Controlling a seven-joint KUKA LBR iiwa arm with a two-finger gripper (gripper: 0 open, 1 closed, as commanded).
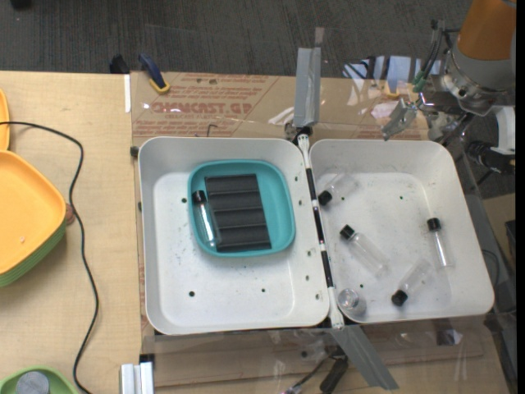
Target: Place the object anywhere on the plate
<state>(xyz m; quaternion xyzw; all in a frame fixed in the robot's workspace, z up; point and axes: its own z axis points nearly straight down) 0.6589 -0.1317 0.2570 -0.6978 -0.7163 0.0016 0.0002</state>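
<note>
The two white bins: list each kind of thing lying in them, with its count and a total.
Teal plate: 1
Dark ridged block on the plate: 1
Clear vials with black caps: 5, one on the plate, four in the right bin
Small clear cap: 1
Total: 8

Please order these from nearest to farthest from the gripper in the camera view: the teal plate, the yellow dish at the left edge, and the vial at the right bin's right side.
Gripper sits above the right bin's far edge.
1. Vial, right bin, right side.
2. Teal plate, left bin.
3. Yellow dish, bench's far left.
</note>
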